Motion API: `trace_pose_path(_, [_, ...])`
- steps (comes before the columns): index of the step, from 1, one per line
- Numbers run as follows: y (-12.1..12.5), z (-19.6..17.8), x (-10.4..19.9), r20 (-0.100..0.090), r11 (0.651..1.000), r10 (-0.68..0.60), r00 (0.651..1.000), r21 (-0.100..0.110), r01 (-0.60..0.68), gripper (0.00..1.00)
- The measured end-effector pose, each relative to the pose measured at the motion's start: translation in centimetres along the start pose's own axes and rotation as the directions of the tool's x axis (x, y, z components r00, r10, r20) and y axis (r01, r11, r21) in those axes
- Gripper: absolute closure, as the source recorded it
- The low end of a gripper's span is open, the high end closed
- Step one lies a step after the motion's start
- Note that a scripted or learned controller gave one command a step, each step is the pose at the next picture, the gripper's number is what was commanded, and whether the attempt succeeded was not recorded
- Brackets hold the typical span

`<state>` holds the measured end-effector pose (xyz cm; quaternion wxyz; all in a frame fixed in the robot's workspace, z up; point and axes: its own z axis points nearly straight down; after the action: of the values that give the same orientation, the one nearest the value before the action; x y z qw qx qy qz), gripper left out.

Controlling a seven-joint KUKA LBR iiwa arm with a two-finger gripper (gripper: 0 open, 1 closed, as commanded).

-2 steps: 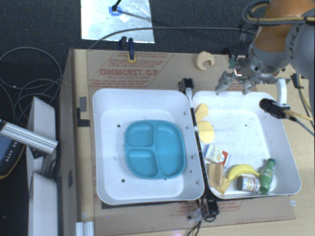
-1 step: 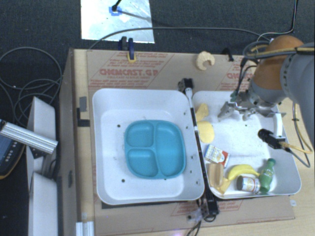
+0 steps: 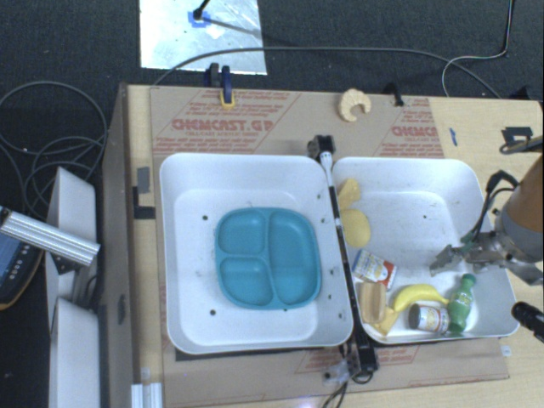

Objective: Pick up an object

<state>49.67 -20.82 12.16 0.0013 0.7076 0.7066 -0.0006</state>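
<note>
On bench board [image 3: 255,126], red "CHEMCAST GP" lettering [image 3: 223,126]

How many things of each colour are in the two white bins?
Blue: 1, the divided plate
Yellow: 3, the banana and two yellow food pieces
Green: 1, the bottle
Red and white: 1, the packet
Brown: 1, the jar
Tan: 1, the tan piece
Total: 8

Even, slightly cool overhead light washes the white bins [image 3: 255,177] nearly to glare, a foil sheet [image 3: 204,24] on the dark floor glints, shadows stay faint, and detail is soft throughout.
</note>
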Motion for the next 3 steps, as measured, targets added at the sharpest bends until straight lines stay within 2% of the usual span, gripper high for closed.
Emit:
trace_pose_path(1, [0.2,-1.1,0.1,0.0,1.0,-0.003,1.0,-0.004,0.003,1.0])
trace_pose_path(2, [9.8,3.8,4.3,-0.003,1.0,-0.005,1.0,0.0,0.005,1.0])
trace_pose_path(3, [17.3,2.3,10.2,-0.003,1.0,-0.007,1.0,-0.003,0.007,1.0])
